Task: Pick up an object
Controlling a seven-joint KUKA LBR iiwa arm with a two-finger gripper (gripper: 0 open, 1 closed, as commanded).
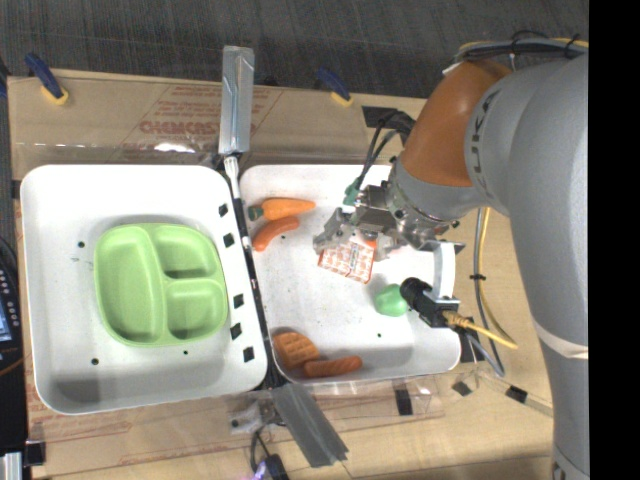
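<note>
Hovering low in the right bin (300, 183), my tool (345, 233) sits just above a red-and-white packet (348, 261), the nearest candidate for the pick; whether its jaws are apart or together I cannot tell from this slanted overhead view. Two orange carrots (278, 220) lie near the divider, a green ball (391, 301) rests beside the arm's black fitting, and two brownish pieces (312, 356), possibly bread and a sausage, sit at the near wall. A green divided tray (160, 283) occupies the left bin (60, 368). My worry: the packet looks flat and thin, so the tool may scrape the floor, skid it aside, or lift away with nothing.
</note>
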